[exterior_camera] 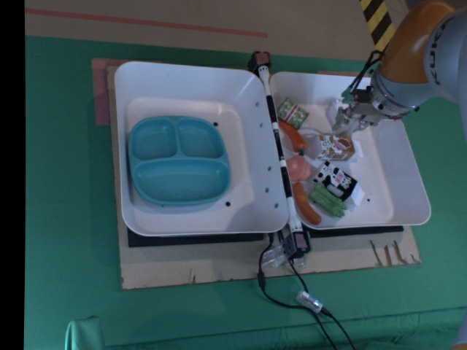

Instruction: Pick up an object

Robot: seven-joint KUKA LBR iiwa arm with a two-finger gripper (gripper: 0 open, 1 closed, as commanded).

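Tabletop (66,195): green cloth cover, carrying a cardboard sheet (219,268) under both bins.

Left bin (190,79): white, shallow, touching the right bin along a shared divider edge. Holds one teal divided plate (179,159) (three compartments), lying flat left of that divider.

Right bin (398,181): white, shallow. All small items lie in its half nearest the left bin.

Arm (416,49): grey with orange band, reaching over the right bin's far corner.

Gripper (349,125): pointed down over the right bin, just above the small carton; nothing seen between its parts, and whether it is spread or pressed together cannot be told.

Items in the right bin, largest first:
- black-and-white cow-print carton (340,184), near the bin's middle.
- small brown-and-white carton (334,149), beside the cow-print carton, toward the gripper.
- pink rounded item (298,168), next to the divider.
- green pea pod (327,200), touching the cow-print carton.
- orange carrot (292,135), by the divider.
- second orange piece (306,204), near the pea pod.
- green-labelled box (291,111), farthest from the pea pod.

Cable (292,294): black, trailing off the cardboard sheet.
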